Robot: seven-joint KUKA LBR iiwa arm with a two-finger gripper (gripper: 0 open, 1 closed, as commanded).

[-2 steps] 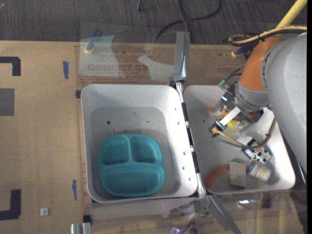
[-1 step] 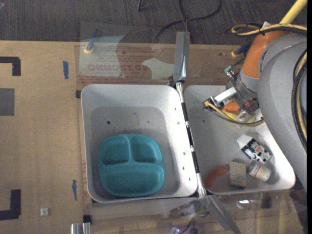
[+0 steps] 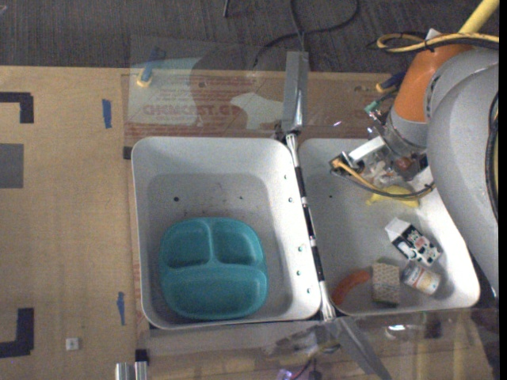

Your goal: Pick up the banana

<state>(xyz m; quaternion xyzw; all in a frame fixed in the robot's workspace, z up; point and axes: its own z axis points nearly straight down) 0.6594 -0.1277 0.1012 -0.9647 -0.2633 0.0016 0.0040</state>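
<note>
Grey arm (image 3: 467, 133) reaches from right — hand (image 3: 388, 172) low over banana (image 3: 394, 197) | finger state: cannot tell

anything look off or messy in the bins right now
Nothing looks spilled or broken. The teal plate lies flat in the left bin. The right bin's small items huddle in its near corner, and the banana is mostly hidden under the gripper.

Teal divided plate (image 3: 212, 268), white bins (image 3: 150, 212), seemingly yellow banana (image 3: 394, 195).
</note>
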